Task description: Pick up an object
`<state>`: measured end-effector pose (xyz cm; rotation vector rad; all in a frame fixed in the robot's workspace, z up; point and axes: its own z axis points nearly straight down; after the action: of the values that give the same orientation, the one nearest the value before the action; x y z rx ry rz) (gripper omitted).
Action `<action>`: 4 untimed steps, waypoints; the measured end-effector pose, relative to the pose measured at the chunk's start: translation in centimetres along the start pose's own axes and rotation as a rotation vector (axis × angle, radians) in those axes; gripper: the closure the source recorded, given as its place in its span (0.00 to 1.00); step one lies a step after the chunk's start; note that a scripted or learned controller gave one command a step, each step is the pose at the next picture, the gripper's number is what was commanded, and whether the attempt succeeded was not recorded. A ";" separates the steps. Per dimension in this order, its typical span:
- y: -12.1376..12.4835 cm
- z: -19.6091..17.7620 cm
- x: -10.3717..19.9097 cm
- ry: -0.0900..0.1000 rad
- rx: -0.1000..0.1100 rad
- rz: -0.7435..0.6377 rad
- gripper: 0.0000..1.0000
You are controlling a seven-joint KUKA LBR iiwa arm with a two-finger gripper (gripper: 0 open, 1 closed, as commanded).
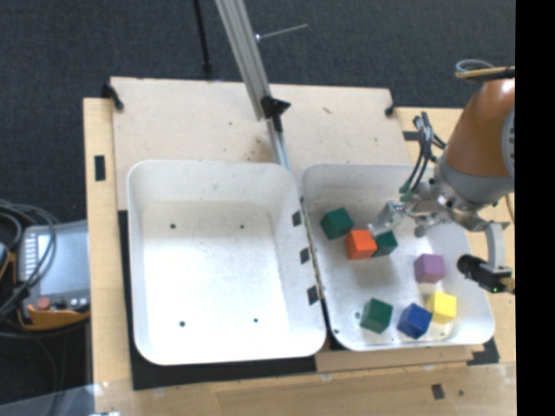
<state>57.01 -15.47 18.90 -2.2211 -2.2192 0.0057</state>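
No text, label, brand, number or sign can be read anywhere in the frame. The coloured blocks in the right bin (342,336) at lower right show plain faces with no printing. Both white bins carry only small dark specks and marks, none forming letters. The handheld device (52,271) at the far left edge has a pale screen and some buttons, but they are too small and blurred to make out any characters. The desk (243,115) surface in the upper middle bears a few dark clips and smudges, no writing. The arm's orange band (481,133) at upper right is unmarked.
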 end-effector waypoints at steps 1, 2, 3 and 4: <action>0.2 4.3 -0.5 0.000 0.000 0.001 0.00; 1.0 6.2 -0.7 -0.006 -0.031 -0.003 0.00; 1.1 5.2 -0.8 -0.005 -0.036 0.002 1.00; 1.4 -0.8 0.0 -0.001 -0.012 -0.005 1.00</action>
<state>58.38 -15.51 19.72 -2.2218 -2.2308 -0.0066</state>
